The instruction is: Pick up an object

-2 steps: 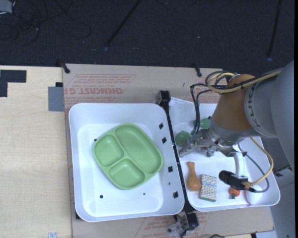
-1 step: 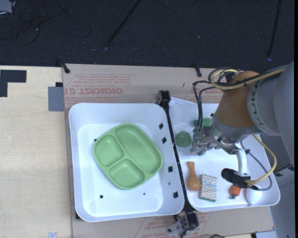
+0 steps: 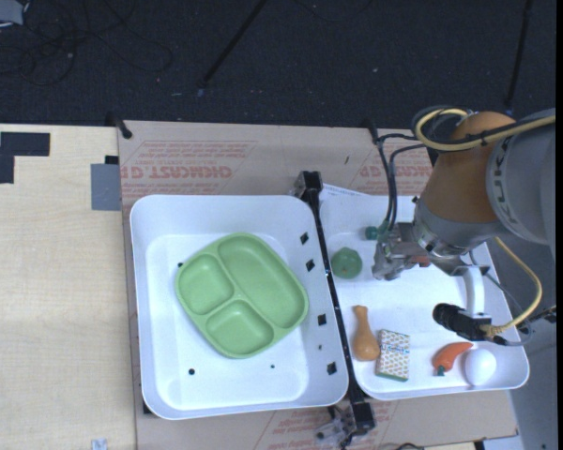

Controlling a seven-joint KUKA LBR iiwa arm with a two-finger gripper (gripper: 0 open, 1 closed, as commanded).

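Grey arm with an orange band (image 3: 460, 186) sits highest, so closest to the lens, reaching in from the right, its pincer (image 3: 392, 257) low over the upper left part of the right shallow white bin (image 3: 415, 298). Cannot tell whether the pincer is wide or narrow; nothing is seen held in it. Green round ball (image 3: 346, 262) lies just beside the pincer on its left, close to the divider, and is the likely target. Other candidates are nearer the front edge of the same bin: tan gourd-shaped toy (image 3: 364, 334), small patterned square block (image 3: 393, 354) just beside it, orange carrot-like piece (image 3: 450, 354), and white egg-shaped thing (image 3: 480, 366) in the corner. Left white bin (image 3: 159, 345) holds a green three-compartment plastic plate (image 3: 241, 294). Step looks like approach or pre-grasp, with no pick made yet. Next move probably calls for shifting left to centre over the ball, then dropping and closing; a round ball near the wall could roll off or slip out. Writing: brown cardboard sheet (image 3: 216, 153) under the bins, on the pale wood desk (image 3: 47, 298), carries red print, upside down and too blurry to read reliably. No other labels readable.
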